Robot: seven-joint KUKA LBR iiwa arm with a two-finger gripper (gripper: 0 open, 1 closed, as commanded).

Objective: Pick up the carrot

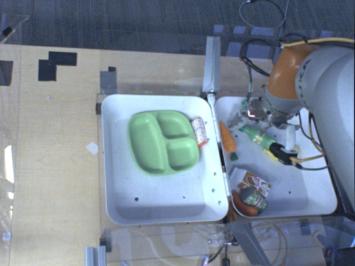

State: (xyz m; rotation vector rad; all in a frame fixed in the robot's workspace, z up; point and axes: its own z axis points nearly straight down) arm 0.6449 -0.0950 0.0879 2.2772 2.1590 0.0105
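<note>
Nearest us, in the right bin's (310, 204) near-left corner, a small can (254, 198) lies beside a printed packet (256, 182). We find the carrot (227, 139) farther back, lying along that bin's left wall, its thin end pointing near. Our claw (256, 115) hangs at the bin's far side, just right of the carrot and above a green bottle (259, 136); we cannot tell how it is set. In the left bin (119, 204) sit a green divided tray (163, 142) and a wrapped snack (199, 132). We judge the carrot light, stiff and smooth, apt to roll, so we would grip across its thicker far half, though the wall leaves little room on that side.
</note>
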